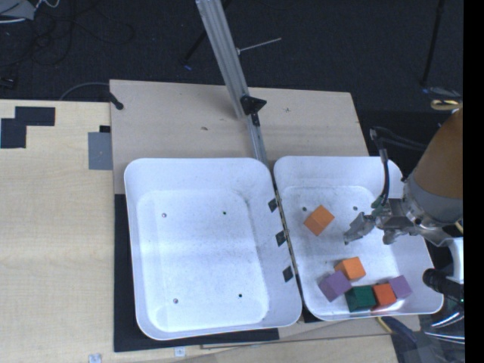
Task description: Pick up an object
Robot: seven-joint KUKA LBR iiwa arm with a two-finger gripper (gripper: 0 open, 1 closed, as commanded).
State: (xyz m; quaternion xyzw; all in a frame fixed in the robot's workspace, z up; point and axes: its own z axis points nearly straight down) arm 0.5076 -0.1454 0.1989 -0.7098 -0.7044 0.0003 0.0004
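In the right bin [333, 174] an orange cube [318, 220] lies alone near the middle. Toward the front sit a second orange block [351, 268], a purple block [334, 284], a green block [361, 298], a red-orange block [384, 293] and a small purple block [400, 286], all close together. My gripper [372, 235] hangs over the right half of this bin, to the right of the lone orange cube and behind the cluster. It is open, with bare white bin floor showing between its fingers.
The left bin [151, 180] lies beside the right one, with black clips [280, 237] along the shared rim. A slanted aluminium bar [227, 59] rises behind the bins. The arm's grey and orange body [442, 172] covers the right bin's far right edge.
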